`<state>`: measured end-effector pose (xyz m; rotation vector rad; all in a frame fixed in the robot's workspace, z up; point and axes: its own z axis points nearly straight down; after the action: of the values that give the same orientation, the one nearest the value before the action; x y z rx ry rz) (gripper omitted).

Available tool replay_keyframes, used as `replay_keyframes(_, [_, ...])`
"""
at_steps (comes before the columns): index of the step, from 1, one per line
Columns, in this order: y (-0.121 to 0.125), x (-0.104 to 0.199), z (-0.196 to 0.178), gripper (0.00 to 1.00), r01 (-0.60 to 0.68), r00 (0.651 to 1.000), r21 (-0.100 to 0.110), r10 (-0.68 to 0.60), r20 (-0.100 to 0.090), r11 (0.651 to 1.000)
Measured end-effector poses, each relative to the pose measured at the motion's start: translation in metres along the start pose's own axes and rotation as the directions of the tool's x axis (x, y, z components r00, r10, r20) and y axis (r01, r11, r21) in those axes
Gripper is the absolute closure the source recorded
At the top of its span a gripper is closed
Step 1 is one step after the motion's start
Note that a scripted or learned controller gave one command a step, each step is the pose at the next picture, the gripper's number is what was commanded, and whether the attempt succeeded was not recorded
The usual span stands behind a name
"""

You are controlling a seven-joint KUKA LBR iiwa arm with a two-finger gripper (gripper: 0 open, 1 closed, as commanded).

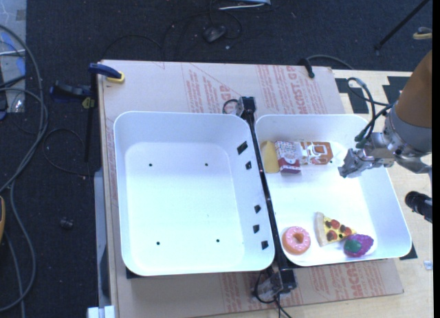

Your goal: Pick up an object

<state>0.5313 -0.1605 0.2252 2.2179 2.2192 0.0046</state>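
Four things: I count that many objects in the right bin [395, 203], all lying apart from my gripper [349, 167].
Nearest row: the pink donut [297, 240], the pizza slice [333, 230] and the purple-and-green lump [358, 244] lie along the bin's near edge, the slice just beside the lump, the donut near the divider.
Donut handling: I judge it a light toy, rounded and possibly slick; a pinch across the ring from the outside looks safest.
Pizza slice handling: flat and low, so I expect my fingertips would have to straddle its narrow width close to the floor; it could slide.
Purple lump handling: it sits close to the near wall, which I judge leaves little room on that side.
Middle: my gripper hangs over the right bin's far half, pointing left toward the red-and-white packet [303, 155].
Gripper state: I cannot tell how wide it stands, and I see nothing held in it.
Packet handling: the closest target; I guess light, crinkly and soft, best taken across its short width.
Farther: the left bin [130, 128] sits beside the right one on the cardboard-topped bench [206, 83].
Hard to make out: what the purple lump is, and a yellow patch at the packet's left end.
Cut off: my arm [419, 114] leaves the view at the right.
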Motion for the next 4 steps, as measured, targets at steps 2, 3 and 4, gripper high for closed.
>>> replay_keyframes(2, [0.004, 0.058, -0.04, 1.0, 0.005, 1.0, 0.005, -0.005, -0.002, 1.0])
replay_keyframes(3, [0.02, 0.106, -0.033, 1.0, 0.004, 1.0, 0.006, -0.004, -0.002, 1.0])
replay_keyframes(4, [0.021, 0.167, -0.032, 1.0, 0.005, 1.0, 0.006, -0.005, -0.002, 1.0])
